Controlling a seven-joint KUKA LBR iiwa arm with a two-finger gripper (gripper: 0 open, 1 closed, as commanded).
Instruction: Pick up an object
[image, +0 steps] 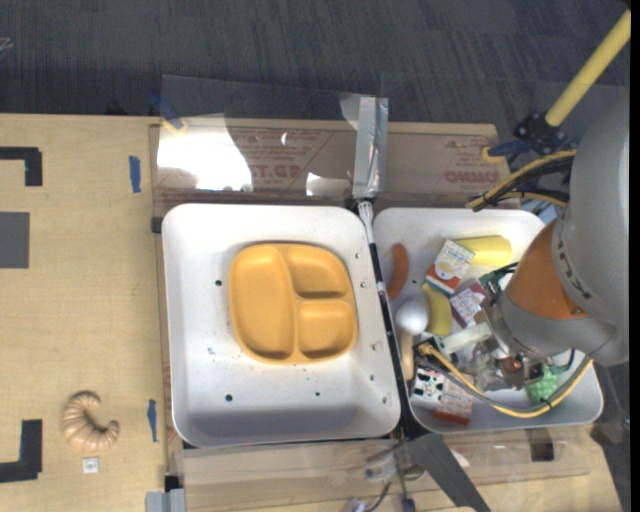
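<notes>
**Arm low over the crowded right bin**

From where I stand, the left bin (190, 250) holds one thing: a yellow divided tray (292, 300) with three compartments, sitting in the middle of the white floor.

The right bin (590, 405) is the busy one. Along its left side lie an orange-red sausage-shaped item (399, 269) and, below it, a white ball (412, 318). Further in are a small carton with a printed face (452, 262), a yellow block (485, 247) just beside it near the far wall, and a yellow piece (437, 305) next to the ball. Near the front edge sits a black-and-white patterned object (428, 382) touching a flat printed packet (452, 405).

The gripper (490, 360) is down among these objects in the middle of the right bin, with a yellow cable (500, 408) looping under it. Its fingers are lost in the jumble of parts and items, so I cannot tell how the jaws stand, nor whether anything sits between them. The grey arm with its orange band (540, 285) covers the bin's right half.

Out on the cardboard bench (80, 300), well apart from both bins, lies a croissant-shaped toy (90, 420).
</notes>
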